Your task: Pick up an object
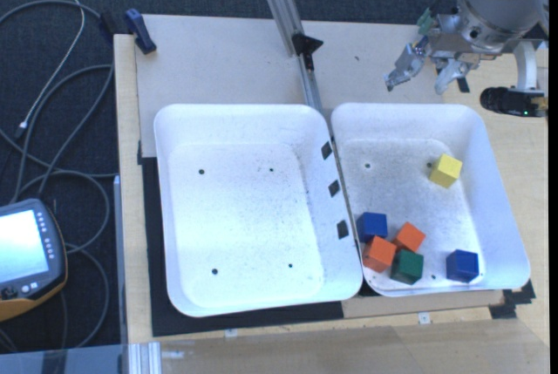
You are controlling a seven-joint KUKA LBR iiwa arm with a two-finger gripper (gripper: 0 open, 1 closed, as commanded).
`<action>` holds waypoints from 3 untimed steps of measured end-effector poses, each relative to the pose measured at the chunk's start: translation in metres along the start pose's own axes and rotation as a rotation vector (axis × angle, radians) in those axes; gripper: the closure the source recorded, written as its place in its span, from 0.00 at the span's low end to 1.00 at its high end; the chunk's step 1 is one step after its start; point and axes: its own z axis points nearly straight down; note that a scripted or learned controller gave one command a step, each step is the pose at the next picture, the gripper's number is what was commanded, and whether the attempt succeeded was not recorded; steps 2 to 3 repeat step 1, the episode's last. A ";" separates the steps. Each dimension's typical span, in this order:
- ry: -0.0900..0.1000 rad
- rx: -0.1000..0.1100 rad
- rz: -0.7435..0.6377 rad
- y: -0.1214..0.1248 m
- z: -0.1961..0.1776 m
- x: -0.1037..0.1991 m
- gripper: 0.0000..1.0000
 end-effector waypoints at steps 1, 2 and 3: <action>0.001 0.007 0.003 0.019 0.198 -0.063 0.00; 0.001 0.007 0.003 0.019 0.198 -0.063 0.00; 0.001 0.007 0.003 0.019 0.198 -0.063 0.00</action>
